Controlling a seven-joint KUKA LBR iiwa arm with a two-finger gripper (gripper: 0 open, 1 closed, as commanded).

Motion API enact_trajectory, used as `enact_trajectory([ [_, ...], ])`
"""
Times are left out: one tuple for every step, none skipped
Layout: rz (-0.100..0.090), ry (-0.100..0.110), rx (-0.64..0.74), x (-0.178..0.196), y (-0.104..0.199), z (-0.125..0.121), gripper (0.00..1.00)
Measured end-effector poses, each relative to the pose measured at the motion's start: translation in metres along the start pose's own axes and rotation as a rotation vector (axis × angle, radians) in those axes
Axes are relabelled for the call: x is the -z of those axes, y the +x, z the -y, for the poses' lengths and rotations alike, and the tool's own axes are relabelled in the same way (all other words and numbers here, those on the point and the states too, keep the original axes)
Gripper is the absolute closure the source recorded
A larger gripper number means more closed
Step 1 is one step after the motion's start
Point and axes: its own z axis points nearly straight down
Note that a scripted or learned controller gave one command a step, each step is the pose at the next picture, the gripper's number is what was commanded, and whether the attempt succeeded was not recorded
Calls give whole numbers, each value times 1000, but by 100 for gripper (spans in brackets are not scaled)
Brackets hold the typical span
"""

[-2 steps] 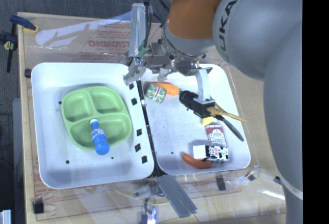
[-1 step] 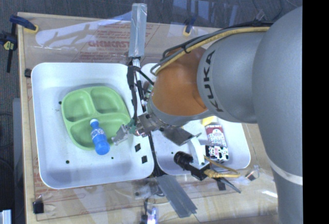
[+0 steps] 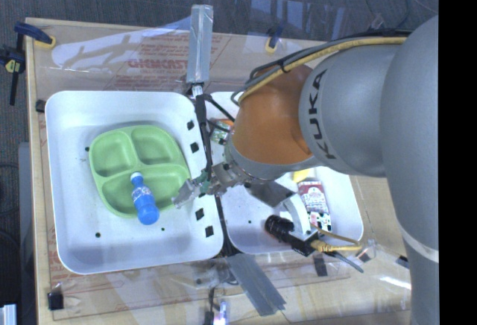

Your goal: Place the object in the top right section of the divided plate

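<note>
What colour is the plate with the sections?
Light green divided plate, seen in the camera view.

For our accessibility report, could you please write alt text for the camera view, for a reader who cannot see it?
A grey and orange robot arm reaches from the right over two white bins, its gripper at the right edge of a green divided plate in the left bin. A small blue bottle lies on the plate's lower section.

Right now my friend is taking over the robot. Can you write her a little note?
Gripper: low at the divider between the bins, by the plate's right edge; can't tell its state.
Blue bottle: lying on the green divided plate in the left bin, over the bottom section and front rim.
Done: nothing in the top right section.
Left: move the bottle there.
</note>
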Motion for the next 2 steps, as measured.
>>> enact_trajectory([
  [1,-1,-1,0,0,0,0],
  [0,-8,-183,-104,95,-38,0],
])
